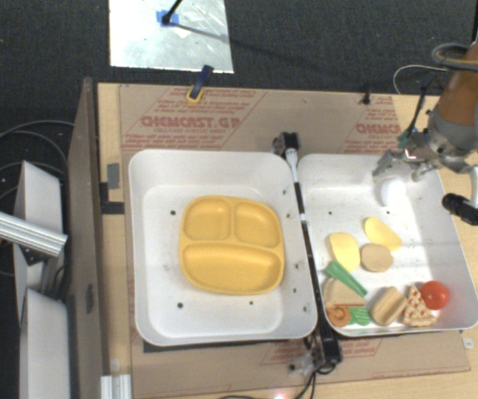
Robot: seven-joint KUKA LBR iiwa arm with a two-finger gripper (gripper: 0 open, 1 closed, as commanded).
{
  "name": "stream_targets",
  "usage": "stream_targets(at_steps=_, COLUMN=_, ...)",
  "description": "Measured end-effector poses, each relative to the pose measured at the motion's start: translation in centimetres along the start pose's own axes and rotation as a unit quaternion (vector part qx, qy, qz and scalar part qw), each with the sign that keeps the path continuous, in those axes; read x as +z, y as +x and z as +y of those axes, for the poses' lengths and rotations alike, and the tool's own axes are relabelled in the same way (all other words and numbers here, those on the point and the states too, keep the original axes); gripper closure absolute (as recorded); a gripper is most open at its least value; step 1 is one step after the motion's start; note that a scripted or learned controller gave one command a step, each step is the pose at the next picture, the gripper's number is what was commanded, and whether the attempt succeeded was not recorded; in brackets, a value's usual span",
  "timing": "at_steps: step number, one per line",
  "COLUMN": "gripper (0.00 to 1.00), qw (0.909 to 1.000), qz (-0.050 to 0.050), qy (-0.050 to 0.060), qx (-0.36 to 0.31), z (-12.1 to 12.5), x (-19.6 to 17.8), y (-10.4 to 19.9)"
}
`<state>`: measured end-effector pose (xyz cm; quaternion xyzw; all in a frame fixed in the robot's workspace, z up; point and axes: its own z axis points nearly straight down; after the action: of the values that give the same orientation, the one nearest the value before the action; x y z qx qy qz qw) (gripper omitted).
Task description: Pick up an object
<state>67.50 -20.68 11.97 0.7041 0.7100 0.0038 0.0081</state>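
The right bin [438, 223] holds several toy foods near its front. Two yellow pieces [344, 250] [382, 233] lie beside a tan round piece [376, 258]. A green piece [344, 278] lies in front of them. Along the front wall sit a bread roll [386, 304], a pizza slice [417, 306], a red tomato [435, 293] and an orange piece [342, 312]. My gripper [391, 179] hangs over the bin's far part, apart from the foods, and it looks blurred. Nothing shows held in it.
The left bin [155, 223] carries a yellow divided plate [231, 244]. A black divider [299, 214] runs between the bins. The grey arm with its orange band [471, 98] comes in at the upper right. Cables lie off the bench at left.
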Motion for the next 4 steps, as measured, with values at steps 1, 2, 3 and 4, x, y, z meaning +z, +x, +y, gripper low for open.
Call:
stream_targets(at_steps=1, gripper=0.0, qw=0.9999, qz=0.004, qy=0.011, qx=0.005, z=-9.8, x=-0.4, y=2.1)
stream_targets(at_steps=2, gripper=0.0, qw=1.0, qz=0.003, qy=0.005, qx=-0.001, z=-2.4, x=3.5, y=8.4)
stream_targets(at_steps=3, gripper=0.0, qw=0.9999, qz=0.001, qy=0.01, qx=0.009, z=-11.1, x=3.3, y=-0.6)
stream_targets(at_steps=4, gripper=0.0, qw=0.9999, qz=0.004, qy=0.01, qx=0.005, z=-19.2, x=3.2, y=3.7)
